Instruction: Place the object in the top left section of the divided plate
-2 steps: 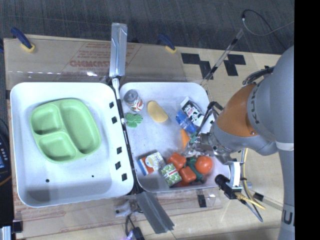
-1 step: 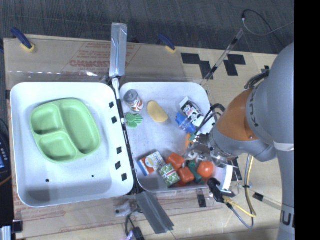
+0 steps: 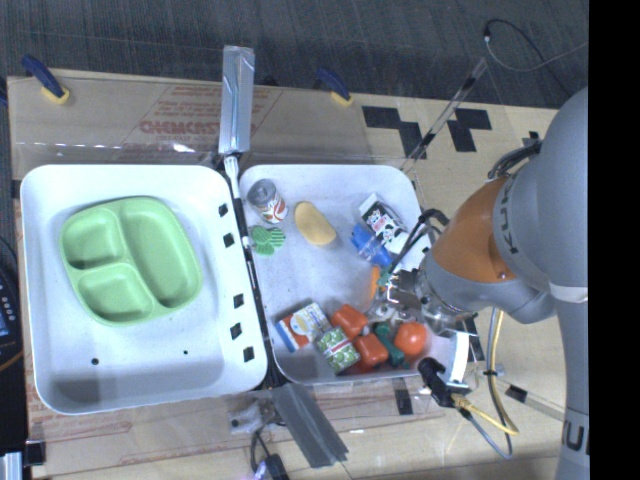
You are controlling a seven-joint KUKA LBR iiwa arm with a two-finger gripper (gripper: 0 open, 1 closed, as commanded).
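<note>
Fingers: low in the right white bin (image 3: 330, 183), over the toy heap; whether parted or closed I cannot tell.
Gripper (image 3: 398, 313): just above the round red-orange toy tomato (image 3: 409, 339).
Task object: likely in that heap, not lifted.
Green divided plastic plate (image 3: 128, 258): left bin, well apart.
Risk: crowded neighbours could jam or spoil a grasp.

Green divided plate (image 3: 130, 258) unobstructed, right bin (image 3: 330, 183) crowded, seemingly tightest near toy pile (image 3: 350, 340)
</note>
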